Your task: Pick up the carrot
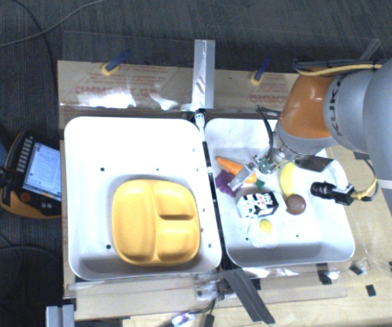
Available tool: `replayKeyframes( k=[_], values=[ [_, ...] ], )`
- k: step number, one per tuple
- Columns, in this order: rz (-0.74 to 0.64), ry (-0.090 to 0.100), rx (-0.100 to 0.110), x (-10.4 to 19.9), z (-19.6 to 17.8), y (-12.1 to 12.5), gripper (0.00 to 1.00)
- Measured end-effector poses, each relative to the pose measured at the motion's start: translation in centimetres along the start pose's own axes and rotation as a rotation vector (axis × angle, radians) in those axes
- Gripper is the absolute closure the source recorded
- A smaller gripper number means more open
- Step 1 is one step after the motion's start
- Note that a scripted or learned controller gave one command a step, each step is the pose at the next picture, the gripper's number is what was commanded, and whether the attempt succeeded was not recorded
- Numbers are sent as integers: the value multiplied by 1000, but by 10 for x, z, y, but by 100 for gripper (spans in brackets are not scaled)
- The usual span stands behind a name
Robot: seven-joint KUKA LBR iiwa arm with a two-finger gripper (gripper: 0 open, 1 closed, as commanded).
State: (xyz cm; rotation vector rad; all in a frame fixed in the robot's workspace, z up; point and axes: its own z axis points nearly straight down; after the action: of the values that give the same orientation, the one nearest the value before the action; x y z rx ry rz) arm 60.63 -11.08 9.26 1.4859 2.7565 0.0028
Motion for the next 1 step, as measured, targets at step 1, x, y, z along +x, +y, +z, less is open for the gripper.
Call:
replayKeyframes(
  k=[1],
  values=[
    [1, 4, -4, 1, -10, 2, 100]
  ],
)
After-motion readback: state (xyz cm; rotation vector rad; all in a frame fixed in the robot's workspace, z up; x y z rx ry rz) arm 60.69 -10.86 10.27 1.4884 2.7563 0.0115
